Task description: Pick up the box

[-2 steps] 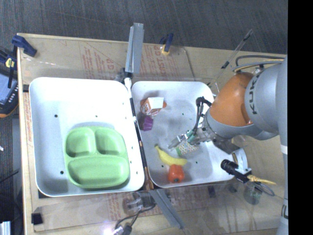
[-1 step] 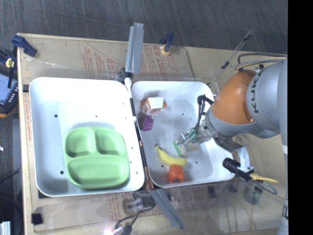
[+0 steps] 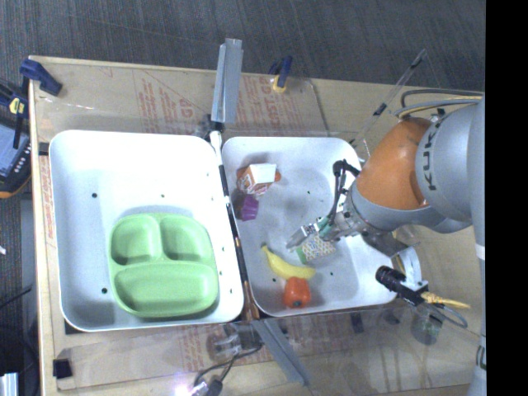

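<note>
1. The step in hand looks like the grasp itself: the tool (image 3: 307,239) is low inside the right bin (image 3: 290,148), at about 3 o'clock from that bin's middle, with the arm (image 3: 412,180) reaching in from the 3 o'clock edge of the view

2. A small patterned box (image 3: 317,248) lies right at the tool's tip, touching it or nearly so. I cannot tell how far apart the tool's tips stand, nor whether it has hold of anything

3. A second carton-like box (image 3: 259,177), white with a red-brown side, sits near the bin's 11 o'clock corner, well apart from the tool, with a purple piece (image 3: 247,208) just beside it at 6 o'clock. Which of the two the task means is a judgement; the patterned one seems the target, given where the tool is

4. The next move, as I judge it, calls for a firm closing on the box and a straight lift, clear of the banana (image 3: 286,263) and the red pepper (image 3: 297,293) lying near at 7 o'clock

5. The left bin (image 3: 74,151) holds a green divided tray (image 3: 163,264) towards its 6 o'clock side

6. Both bins rest on a pale wooden desk (image 3: 132,89) with blue clamps (image 3: 281,71) along its 12 o'clock edge; dark carpet (image 3: 247,7) lies beyond
</note>
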### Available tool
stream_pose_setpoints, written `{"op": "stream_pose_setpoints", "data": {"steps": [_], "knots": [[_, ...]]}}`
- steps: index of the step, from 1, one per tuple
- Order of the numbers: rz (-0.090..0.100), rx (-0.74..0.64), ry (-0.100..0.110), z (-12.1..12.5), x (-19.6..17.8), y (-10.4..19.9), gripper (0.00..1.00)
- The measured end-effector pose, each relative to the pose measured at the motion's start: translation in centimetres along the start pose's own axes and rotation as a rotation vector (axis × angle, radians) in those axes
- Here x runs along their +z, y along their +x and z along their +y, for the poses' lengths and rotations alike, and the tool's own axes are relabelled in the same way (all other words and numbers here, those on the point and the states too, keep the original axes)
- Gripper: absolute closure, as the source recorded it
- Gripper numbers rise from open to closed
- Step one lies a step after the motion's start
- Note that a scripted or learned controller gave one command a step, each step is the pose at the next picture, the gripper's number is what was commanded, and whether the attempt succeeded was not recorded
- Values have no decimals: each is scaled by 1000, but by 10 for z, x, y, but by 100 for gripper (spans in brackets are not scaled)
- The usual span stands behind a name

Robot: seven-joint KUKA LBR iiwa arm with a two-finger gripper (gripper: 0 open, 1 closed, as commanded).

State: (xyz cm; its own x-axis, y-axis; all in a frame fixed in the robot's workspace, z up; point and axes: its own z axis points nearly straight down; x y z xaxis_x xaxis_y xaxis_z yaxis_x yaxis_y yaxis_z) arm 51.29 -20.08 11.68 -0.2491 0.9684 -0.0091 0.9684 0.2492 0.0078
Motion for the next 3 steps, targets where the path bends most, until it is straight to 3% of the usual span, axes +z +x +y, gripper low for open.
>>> {"op": "stream_pose_setpoints", "data": {"steps": [1,2,3], "knots": [[4,1,1,-13,20,-6,0],[0,-4,1,-12,9,-8,100],[-1,-6,1,-12,9,-8,0]]}}
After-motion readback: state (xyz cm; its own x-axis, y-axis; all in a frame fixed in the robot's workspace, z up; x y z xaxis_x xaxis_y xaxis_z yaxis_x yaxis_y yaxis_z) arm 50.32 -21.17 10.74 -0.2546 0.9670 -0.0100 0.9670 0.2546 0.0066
